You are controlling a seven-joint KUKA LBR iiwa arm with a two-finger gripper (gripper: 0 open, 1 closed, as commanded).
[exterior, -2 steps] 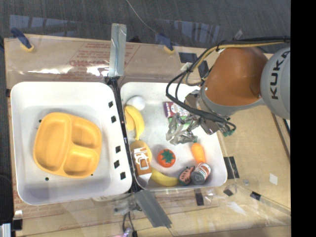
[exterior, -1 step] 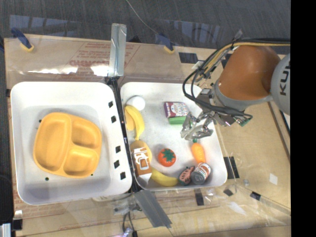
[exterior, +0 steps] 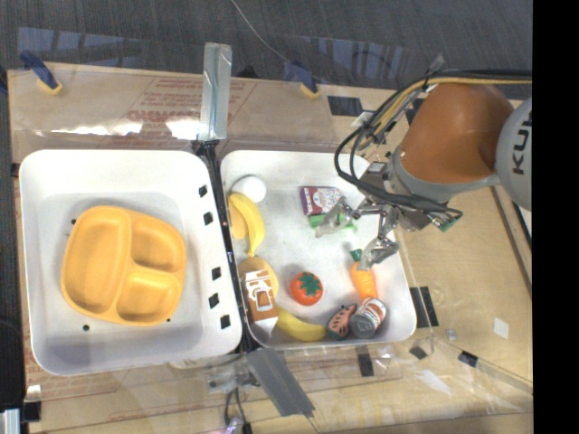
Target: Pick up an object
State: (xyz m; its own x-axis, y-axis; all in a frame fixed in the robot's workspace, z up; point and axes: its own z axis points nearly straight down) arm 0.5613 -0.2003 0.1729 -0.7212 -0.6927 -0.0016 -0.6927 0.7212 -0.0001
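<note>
Camera view: the gripper point(exterior: 360, 235) hangs, fingers spread and holding nothing, above the carrot point(exterior: 363, 280) at its six o'clock. Best to descend straight, straddling the carrot before closing.

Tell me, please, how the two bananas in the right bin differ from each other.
The upper banana lies along the bin's left wall, running up and down the view beside a white ball; the lower banana lies across the near edge, below the tomato. The upper one shows its whole curve, while the lower one is partly covered by an orange carton. Both are yellow and curved.
</note>
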